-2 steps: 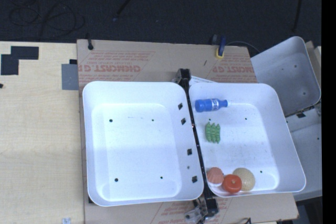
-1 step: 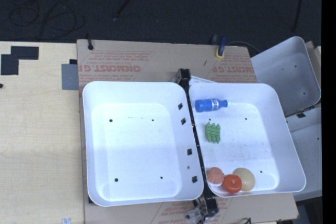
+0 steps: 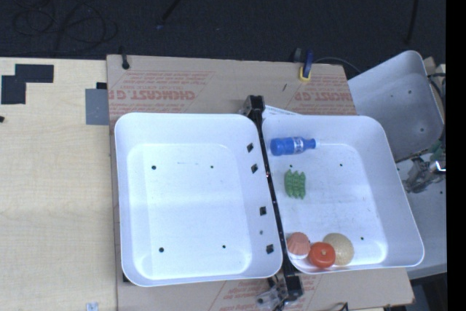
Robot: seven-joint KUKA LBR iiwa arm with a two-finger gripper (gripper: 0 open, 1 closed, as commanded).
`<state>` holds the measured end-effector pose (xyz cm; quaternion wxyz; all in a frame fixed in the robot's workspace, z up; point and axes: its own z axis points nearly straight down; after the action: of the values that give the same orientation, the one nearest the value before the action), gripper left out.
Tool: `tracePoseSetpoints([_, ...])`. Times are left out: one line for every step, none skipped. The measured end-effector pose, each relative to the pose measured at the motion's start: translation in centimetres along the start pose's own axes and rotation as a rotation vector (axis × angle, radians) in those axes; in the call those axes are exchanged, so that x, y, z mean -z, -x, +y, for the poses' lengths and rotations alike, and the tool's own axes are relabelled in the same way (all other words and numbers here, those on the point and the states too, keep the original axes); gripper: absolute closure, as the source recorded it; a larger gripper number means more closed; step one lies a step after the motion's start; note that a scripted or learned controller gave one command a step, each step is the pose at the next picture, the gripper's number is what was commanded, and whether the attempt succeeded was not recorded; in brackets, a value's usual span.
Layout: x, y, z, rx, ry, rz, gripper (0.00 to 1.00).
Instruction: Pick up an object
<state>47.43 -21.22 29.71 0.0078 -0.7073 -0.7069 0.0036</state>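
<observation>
The left bin (image 3: 138,129) sits on a printed cardboard sheet (image 3: 182,87) that covers the bench. A row of black clips (image 3: 263,211) joins it to the right bin (image 3: 393,178), and everything worth picking is in that one.

- **Blue bottle (image 3: 293,146):** it lies on its side near the bin's far left corner, cap pointing right. It looks like light, rigid plastic. I'd take it across the middle of the body, though it may roll.
- **Green knobbly piece (image 3: 295,183):** it lies just nearer along the left wall. It looks small, possibly soft and easy to pinch.
- **Three round pieces:** a pinkish ball (image 3: 298,244), a red-orange ball (image 3: 322,255) and a beige ball (image 3: 340,247) crowd the near left corner, touching one another. They look smooth and likely to squirt sideways, with little room for fingers between them.

The bottle or the green piece lies apart and looks the safer choice.
</observation>
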Motion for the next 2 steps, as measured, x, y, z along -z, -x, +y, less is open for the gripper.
tracePoseSetpoints([1.8,0.2,0.1,0.001,0.015,-0.006,1.00])
tracePoseSetpoints([6.4,0.1,0.1,0.002,0.018,-0.008,1.00])
